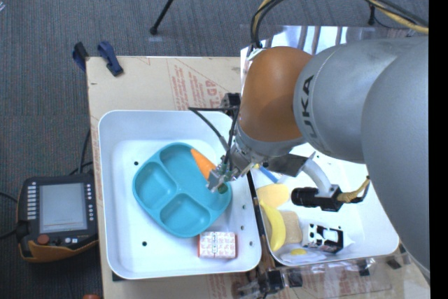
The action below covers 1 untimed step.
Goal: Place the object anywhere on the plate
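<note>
A blue sectioned plate (176, 198) lies in the left white bin (119, 150). An orange carrot-like object (203, 162) rests at the plate's upper right rim, partly on the plate. A small green bit (222, 187) shows at its lower end. My gripper (220, 181) hangs right over that lower end, at the plate's right edge. The wrist hides how the gripper meets the object. The big grey arm with its orange band (276, 94) covers the space between the two bins.
A small pink and white box (217, 244) lies in the left bin below the plate. The right bin (378, 234) holds a banana (276, 229), a yellow item (271, 194) and a black and white item (324, 238). A handheld controller (59, 212) sits off the bench at left.
</note>
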### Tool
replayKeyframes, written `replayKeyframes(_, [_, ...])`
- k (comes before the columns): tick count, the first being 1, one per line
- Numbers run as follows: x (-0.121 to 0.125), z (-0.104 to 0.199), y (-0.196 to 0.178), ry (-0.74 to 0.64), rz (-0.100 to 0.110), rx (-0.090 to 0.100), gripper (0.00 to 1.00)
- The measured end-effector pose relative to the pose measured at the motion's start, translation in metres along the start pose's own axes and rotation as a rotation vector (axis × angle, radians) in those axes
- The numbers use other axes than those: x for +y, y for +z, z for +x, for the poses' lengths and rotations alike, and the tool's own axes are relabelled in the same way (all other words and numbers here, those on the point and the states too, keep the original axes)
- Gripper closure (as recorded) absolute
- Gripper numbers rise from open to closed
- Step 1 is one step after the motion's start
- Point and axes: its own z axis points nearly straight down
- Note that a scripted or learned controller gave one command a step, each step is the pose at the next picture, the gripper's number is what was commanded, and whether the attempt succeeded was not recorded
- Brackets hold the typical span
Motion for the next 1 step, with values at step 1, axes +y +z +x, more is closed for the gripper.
replayKeyframes(1, [0.0,0.0,-0.0001,0.0,0.0,0.0,0.0])
